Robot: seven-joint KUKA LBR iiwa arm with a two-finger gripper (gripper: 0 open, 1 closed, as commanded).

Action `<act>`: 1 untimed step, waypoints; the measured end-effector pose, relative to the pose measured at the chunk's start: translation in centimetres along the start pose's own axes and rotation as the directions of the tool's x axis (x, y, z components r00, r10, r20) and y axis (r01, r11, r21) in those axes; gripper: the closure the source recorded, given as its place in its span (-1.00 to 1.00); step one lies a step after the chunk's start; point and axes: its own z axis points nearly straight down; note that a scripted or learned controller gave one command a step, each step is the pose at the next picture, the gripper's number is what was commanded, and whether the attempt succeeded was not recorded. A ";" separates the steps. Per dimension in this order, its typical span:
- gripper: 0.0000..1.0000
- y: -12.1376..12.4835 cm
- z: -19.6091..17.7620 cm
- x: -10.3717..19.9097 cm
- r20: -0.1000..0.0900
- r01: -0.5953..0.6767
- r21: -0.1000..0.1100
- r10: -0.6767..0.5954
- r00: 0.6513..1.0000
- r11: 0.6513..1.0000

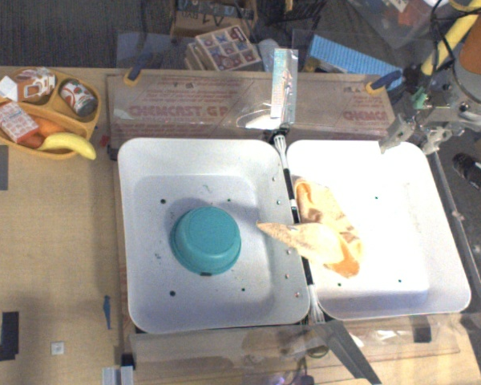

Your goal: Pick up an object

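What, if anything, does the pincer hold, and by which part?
Nothing. The pincer hangs over the right white bin's far corner, apart from the orange-yellow cloth and teal bowl.

Bench with 2 white bins

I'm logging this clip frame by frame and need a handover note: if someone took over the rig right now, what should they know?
Gripper: above the far right corner of the right bin, nothing seen between its fingers; open or shut cannot be told.
Teal bowl: upside down in the left bin, near its middle.
Orange-and-cream cloth: at the left side of the right bin, one corner draped over the divide into the left bin.
Done: nothing picked up.
Left: choose an object, descend, grasp, lift.
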 end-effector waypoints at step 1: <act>-1.00 -7.9 13.4 7.0 0.000 0.086 0.001 -0.086 0.996 0.996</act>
